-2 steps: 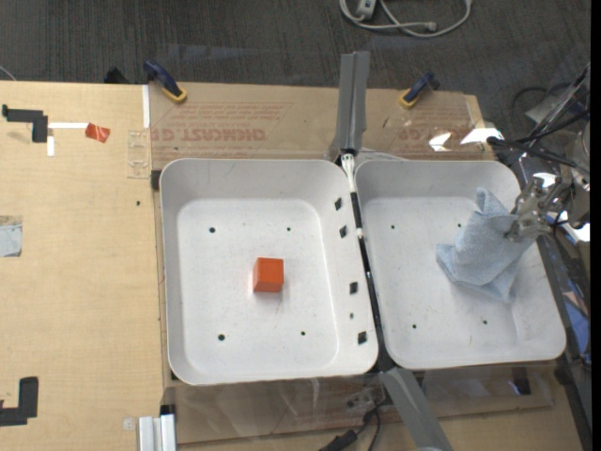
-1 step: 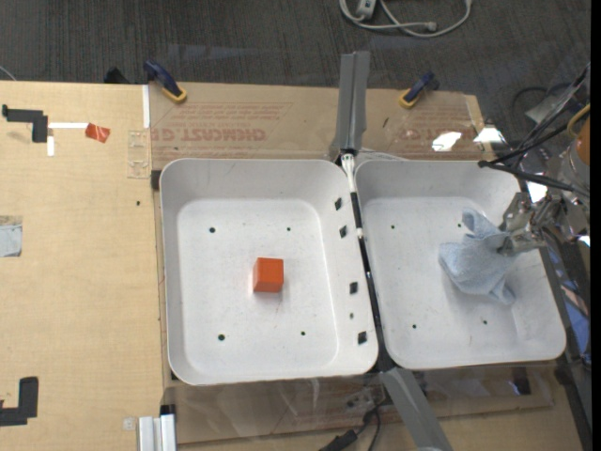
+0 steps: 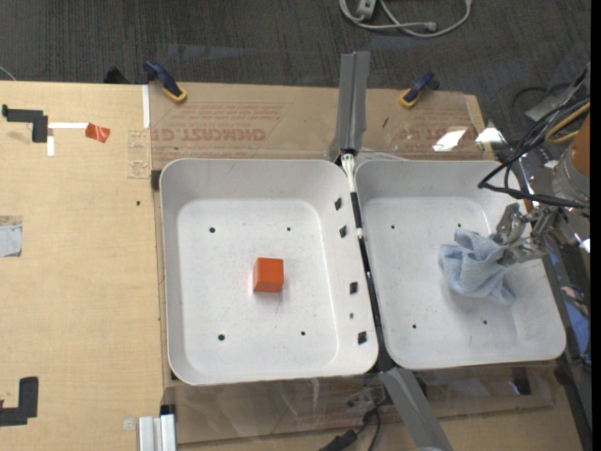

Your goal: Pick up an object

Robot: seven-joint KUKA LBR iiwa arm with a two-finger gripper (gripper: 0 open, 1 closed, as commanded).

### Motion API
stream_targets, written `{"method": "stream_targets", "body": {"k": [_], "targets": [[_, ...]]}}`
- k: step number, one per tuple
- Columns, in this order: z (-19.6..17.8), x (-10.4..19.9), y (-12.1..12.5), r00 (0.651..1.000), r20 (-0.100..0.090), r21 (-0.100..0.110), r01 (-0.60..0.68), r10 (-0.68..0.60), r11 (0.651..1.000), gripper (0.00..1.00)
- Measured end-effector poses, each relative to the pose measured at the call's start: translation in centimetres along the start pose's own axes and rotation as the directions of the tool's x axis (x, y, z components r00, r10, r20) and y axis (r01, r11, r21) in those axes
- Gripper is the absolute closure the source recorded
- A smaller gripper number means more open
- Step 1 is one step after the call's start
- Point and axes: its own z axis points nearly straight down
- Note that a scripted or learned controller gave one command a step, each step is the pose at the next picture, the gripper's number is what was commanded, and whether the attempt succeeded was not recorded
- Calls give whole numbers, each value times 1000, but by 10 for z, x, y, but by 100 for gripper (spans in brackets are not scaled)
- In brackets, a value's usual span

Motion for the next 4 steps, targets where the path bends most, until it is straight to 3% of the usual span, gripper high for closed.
{"method": "stream_targets", "body": {"k": [1, 2, 3, 4], "targets": [[-22, 0, 0, 916, 2, 0, 401, -401, 916, 100], [-3, -20, 61, 929, 0, -2, 371, -371, 929, 100], [-44, -3, 58, 787, 1, -1, 617, -617, 787, 100], [-12, -5, 28, 622, 3, -3, 783, -783, 622, 100]]}}
